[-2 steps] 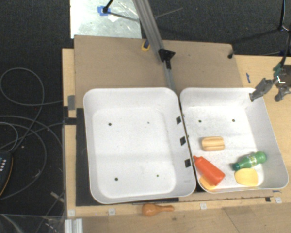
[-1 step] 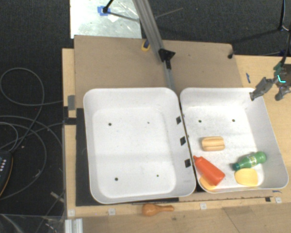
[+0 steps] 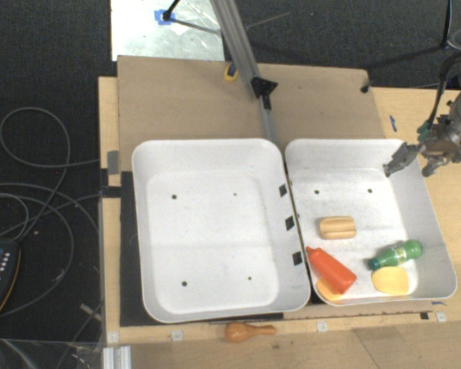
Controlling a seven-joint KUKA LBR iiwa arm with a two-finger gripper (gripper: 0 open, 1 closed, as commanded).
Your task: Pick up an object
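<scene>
The arm reached in from the right edge, its grey wrist low at the far right. The tool (image 3: 413, 163) hung spread, its two fingers (image 3: 396, 162) apparently parted and pointing down-left, nothing between them.

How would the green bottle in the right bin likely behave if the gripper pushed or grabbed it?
The green bottle lies on its side and looks round, so it would probably roll. It looks like smooth plastic, possibly slippery. It lies close to the yellow lemon-like piece, which a push might nudge.

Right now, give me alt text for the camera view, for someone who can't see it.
The gripper hangs open over the right bin's far right corner, holding nothing. That bin holds a hot dog bun, orange carrot, green bottle and yellow lemon.
</scene>
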